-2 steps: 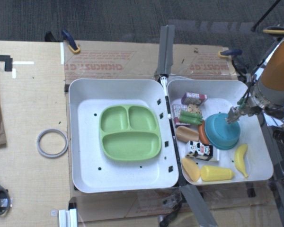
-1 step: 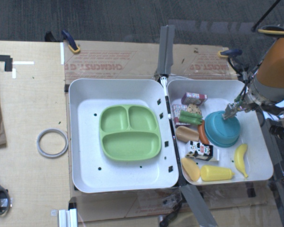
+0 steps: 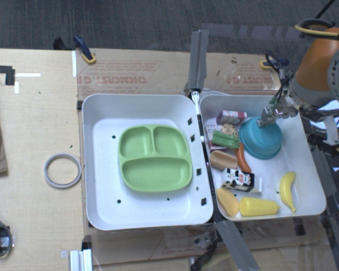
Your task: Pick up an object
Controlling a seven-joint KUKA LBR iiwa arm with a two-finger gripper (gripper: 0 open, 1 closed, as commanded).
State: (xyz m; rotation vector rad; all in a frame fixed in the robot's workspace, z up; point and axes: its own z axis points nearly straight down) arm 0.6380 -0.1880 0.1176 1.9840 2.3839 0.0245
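Now the grey arm with the orange band reaches in from the right side of the worktop, and its tool (image 3: 269,117) is low over the right white bin (image 3: 311,151), at the far rim of the round blue plastic bowl (image 3: 261,138). Whether the tool is spread or closed I cannot tell, because it is small and dark against the bowl; nothing is clearly seen between its tips, so I do not say it holds anything.

The blue bowl lies upside down in the far middle part of the right bin, and I judge it to be the thing aimed at. It looks light, stiff and smooth, so the domed bottom may slip; the rim edge, where the tool now stands, seems the better place to take hold.

Just beside the bowl, toward the wall between the bins, lie a green toy vegetable (image 3: 225,139), an orange carrot-like piece (image 3: 243,160) and a brown bread-shaped toy (image 3: 223,160). Near the front edge of this bin lie a yellow cylinder (image 3: 258,206) and a yellow banana (image 3: 287,189).

The left white bin (image 3: 96,151) carries a green divided plate (image 3: 155,158). A grey ring (image 3: 62,170) rests on the worktop near its left edge.
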